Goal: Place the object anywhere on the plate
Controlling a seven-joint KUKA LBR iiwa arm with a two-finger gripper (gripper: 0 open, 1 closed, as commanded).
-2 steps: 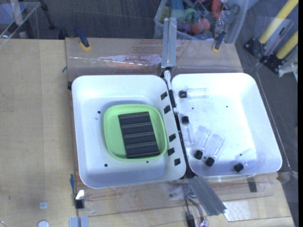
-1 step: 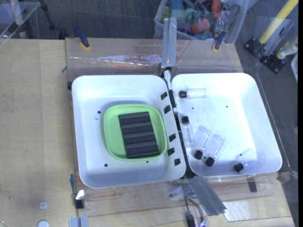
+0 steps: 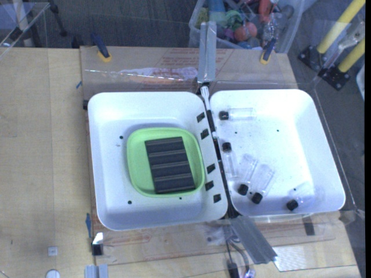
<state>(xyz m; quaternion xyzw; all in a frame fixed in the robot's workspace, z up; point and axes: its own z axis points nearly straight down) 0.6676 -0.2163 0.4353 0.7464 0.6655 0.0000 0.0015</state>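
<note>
A dark ribbed block [image 3: 169, 165] lies flat on the green plate [image 3: 134, 155] in the left bin [image 3: 110, 114], so the placing looks done. If another is wanted, the next move is grasping one of the clear vials [image 3: 255, 175] in the right bin [image 3: 313, 132].

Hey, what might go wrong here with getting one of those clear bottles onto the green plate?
The clear bottles lie bunched together in the right bin, so a grab may catch two or slip off. The green plate already carries a dark ribbed block, leaving little bare rim; a bottle could roll off.
</note>
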